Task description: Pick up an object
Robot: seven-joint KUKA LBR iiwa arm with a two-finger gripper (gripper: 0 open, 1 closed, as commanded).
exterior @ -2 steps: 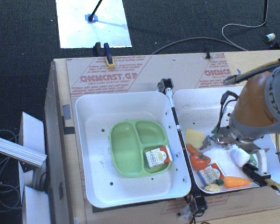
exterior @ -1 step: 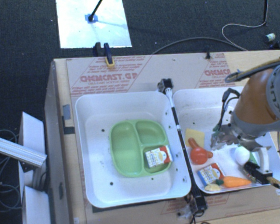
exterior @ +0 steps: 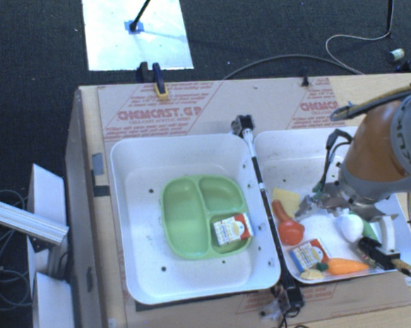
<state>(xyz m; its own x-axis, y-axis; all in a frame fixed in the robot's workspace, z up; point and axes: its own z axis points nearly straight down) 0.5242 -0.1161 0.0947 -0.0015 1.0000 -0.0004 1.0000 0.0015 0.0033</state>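
The right bin (exterior: pixel 289 142) holds several small items: a yellow wedge (exterior: pixel 285 197), a red spoon-like piece (exterior: pixel 287 227), a small printed carton (exterior: pixel 308 255), an orange carrot (exterior: pixel 347 265) and a white egg (exterior: pixel 351 226). My gripper (exterior: pixel 313 202) hangs low over the middle of this bin, just right of the yellow wedge and above the red piece. The grey and orange wrist (exterior: pixel 378 157) hides the bin's right side. Nothing shows clearly in the gripper's grasp.
In the left bin (exterior: pixel 182 142) lies a green divided plate (exterior: pixel 188 218) with a second small carton (exterior: pixel 230 230) in its lower right compartment. A black-and-white bar (exterior: pixel 258 180) runs along the wall between the bins. Cables trail off the bench's right edge.
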